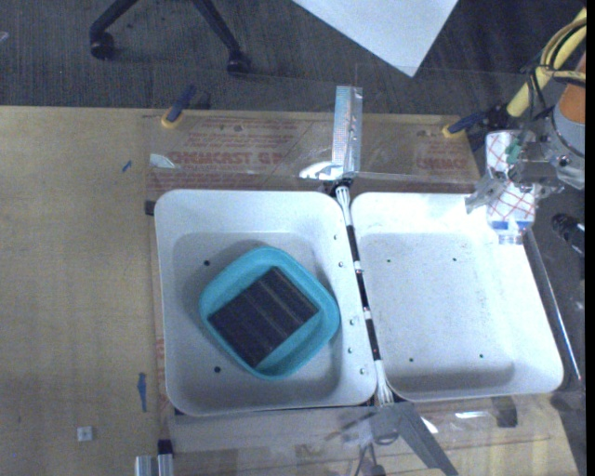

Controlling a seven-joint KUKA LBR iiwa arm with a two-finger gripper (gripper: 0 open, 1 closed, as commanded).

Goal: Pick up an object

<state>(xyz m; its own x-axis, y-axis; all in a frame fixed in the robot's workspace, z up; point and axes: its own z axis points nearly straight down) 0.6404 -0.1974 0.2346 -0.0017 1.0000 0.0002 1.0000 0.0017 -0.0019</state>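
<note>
- We count two white bins – a left bin [177,307] and a right bin [521,316].
- We see one object – a blue square container [270,311], lying in the left bin.
- The gripper [507,186] sits over the right bin's far right corner; we cannot tell its state.

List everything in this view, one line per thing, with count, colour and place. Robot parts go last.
bins: two, white, side by side on the bench
tray: one, light blue with a dark ribbed inset, in the left bin, turned at an angle
bench: one, tan, under both bins
clamps: two, blue and yellow, at the back edge of the bench
paper: one sheet, white, on the floor behind the bench
chair base: one, black, top left on the floor
arm: one, grey, with yellow cables, at the right edge
pincer: one, above the right bin's back right corner
</note>
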